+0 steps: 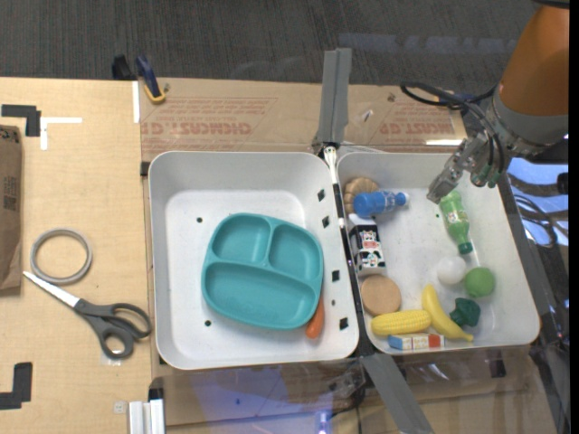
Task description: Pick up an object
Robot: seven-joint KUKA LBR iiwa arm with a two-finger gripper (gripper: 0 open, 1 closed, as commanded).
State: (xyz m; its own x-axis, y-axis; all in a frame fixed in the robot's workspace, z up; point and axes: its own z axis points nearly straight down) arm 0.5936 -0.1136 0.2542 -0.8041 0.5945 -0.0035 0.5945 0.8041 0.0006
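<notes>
**Gripper above the right bin's green bottle**

Two shallow white plastic bins sat side by side. The left bin (172, 242) held one teal divided plastic tray (262, 271) and one orange carrot (315, 321) tucked at the tray's lower right edge. The right bin (412, 238) held many small items: one green plastic bottle (455, 221), one blue bottle (378, 202), one black-and-white carton (367, 248), one yellow corn cob (401, 322), one yellow banana (441, 313), one round tan disc (381, 294), one green ball (479, 282) and one white ball (450, 270). The single grey gripper (460, 172) hovered at the green bottle's upper end; whether its fingers were spread or closed could not be told. Outside the bins lay one pair of grey-handled scissors (90, 311) and one tape roll (61, 254).
</notes>
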